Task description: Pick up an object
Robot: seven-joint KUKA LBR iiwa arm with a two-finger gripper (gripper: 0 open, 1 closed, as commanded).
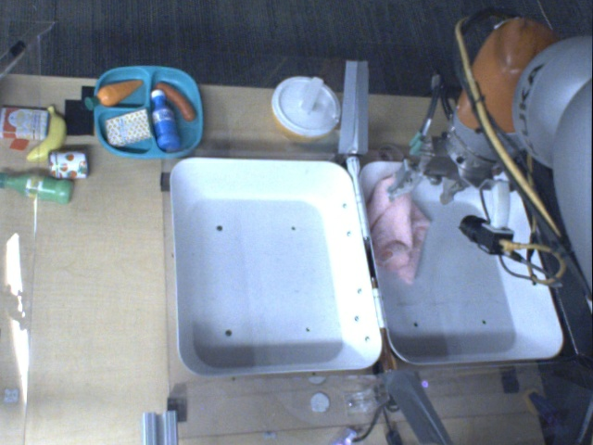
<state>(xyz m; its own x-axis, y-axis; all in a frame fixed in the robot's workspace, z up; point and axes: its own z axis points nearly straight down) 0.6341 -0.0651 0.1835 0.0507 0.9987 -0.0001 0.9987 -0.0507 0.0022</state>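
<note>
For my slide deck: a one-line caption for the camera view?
The arm's hand hovers over a pink cloth at the right bin's left side.

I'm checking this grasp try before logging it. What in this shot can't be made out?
- Gripper: in the camera view its tip sits over the pink object; whether it grips is unclear, too small and cluttered with cables.
- Right bin: its far right corner is hidden under the arm.
- Small box at the left edge: label too blurred to read.
</note>
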